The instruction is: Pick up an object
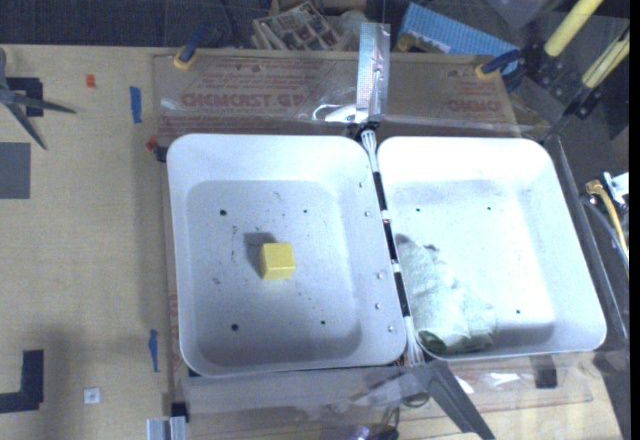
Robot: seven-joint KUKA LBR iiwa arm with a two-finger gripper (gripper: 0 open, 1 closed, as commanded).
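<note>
Yellow block (277, 260) is sitting near the middle of the left bin (200, 168), looking small, stiff and light; I'm planning to pinch its opposite flat sides. A rolled pale cloth (440, 300) is lying in the right bin (520, 178). Gripper state: I cannot tell.

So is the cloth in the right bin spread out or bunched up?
Bunched up: the cloth lies as a crumpled roll along the right bin's left wall.
</note>
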